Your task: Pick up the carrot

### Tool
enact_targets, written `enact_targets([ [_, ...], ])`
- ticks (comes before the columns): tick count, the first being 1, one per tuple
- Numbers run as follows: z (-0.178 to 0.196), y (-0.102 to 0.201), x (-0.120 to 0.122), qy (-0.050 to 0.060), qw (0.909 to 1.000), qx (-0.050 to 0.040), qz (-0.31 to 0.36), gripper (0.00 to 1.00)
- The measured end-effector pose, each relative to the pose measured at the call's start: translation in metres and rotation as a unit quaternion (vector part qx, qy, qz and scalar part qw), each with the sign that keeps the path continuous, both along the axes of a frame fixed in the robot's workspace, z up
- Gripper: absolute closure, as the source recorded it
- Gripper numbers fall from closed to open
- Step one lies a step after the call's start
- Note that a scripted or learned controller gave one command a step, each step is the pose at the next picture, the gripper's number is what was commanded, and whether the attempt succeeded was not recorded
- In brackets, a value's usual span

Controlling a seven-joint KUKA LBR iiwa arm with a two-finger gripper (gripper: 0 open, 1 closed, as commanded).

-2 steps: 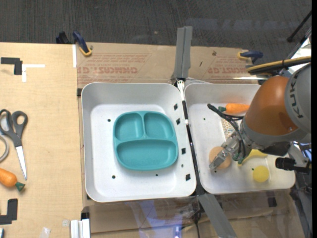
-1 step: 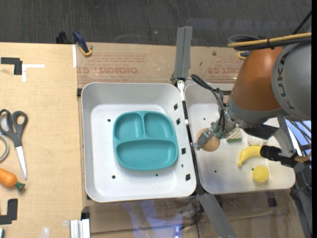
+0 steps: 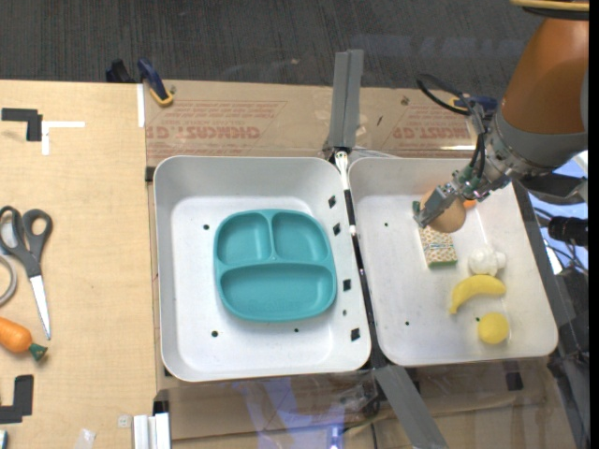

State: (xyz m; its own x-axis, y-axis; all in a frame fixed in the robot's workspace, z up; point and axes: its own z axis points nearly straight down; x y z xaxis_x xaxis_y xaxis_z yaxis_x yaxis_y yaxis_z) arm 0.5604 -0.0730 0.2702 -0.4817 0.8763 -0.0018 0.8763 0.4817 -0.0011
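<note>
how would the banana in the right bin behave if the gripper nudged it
The banana looks like a glossy toy, so probably light and stiff. Its curved shape would likely pivot rather than roll. It lies near the lemon, so a push may bump that too.

Two white bins [image 3: 173, 279], one teal plate [image 3: 275, 266], one banana [image 3: 475, 291], one carrot [image 3: 16, 336]
</note>
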Motion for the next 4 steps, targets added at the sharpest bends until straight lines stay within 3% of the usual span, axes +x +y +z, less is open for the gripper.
enact_targets([
  [1, -0.016, -0.091, -0.004, 0.001, 0.9989, 0.0002, 0.047, 1.0],
  [2, -0.134, -0.067, 0.049, 0.0, 0.9932, 0.0004, 0.116, 1.0],
  [3, -0.078, 0.026, 0.059, -0.001, 0.9862, 0.0003, 0.166, 1.0],
  [4, -0.007, 0.004, -0.052, 0.0, 0.9742, 0.0004, 0.226, 1.0],
])
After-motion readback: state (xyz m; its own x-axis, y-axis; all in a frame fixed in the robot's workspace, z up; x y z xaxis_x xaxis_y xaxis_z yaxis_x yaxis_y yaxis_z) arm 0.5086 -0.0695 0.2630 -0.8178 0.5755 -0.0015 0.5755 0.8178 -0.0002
